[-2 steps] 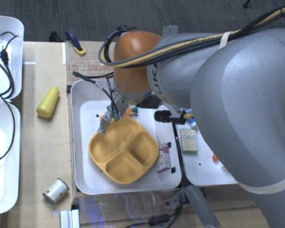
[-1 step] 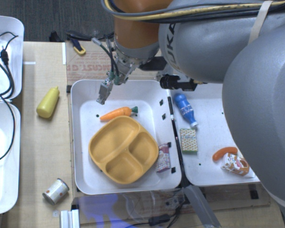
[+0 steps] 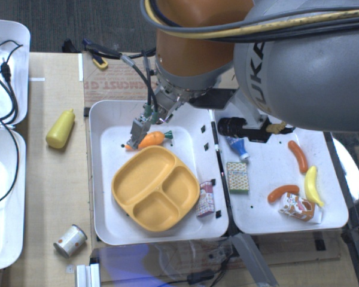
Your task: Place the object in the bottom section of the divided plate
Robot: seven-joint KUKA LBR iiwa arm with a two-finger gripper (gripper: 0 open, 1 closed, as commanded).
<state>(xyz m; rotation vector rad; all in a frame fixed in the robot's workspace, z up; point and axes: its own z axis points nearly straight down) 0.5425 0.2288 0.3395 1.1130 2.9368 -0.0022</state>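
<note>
Pale wood of the desk [image 3: 54, 178] shows to the left of 2 shallow white bins set side by side, and the landmark for everything below is the yellow divided plate [image 3: 156, 188], which lies in the left bin [image 3: 102, 160].

The plate has 3 sections, and all 3 look bare; the bottom section, the one nearest the lower edge of the view, has nothing in it. So the placing is not done.

The object of the task appears to be the toy carrot [image 3: 151, 139], orange with a green tip. It lies on the bin floor just above the plate's upper rim, touching or nearly touching that rim; I cannot tell which.

The gripper [image 3: 142, 126] is down at the carrot's left end, above and slightly left of the plate. Whether the carrot sits between its fingers I cannot tell, as the tips and the orange end blur together. The carrot looks to be resting on the bin floor, not lifted.

My judgement: the task is at the grasp stage. What remains is a secure hold, a lift, a carry across the plate to its bottom section, and a release.

A small pink carton [image 3: 206, 198] stands just right of the plate. The right bin [image 3: 341, 220] holds 2 sausages, a banana and other small items, well right of the plate.
</note>
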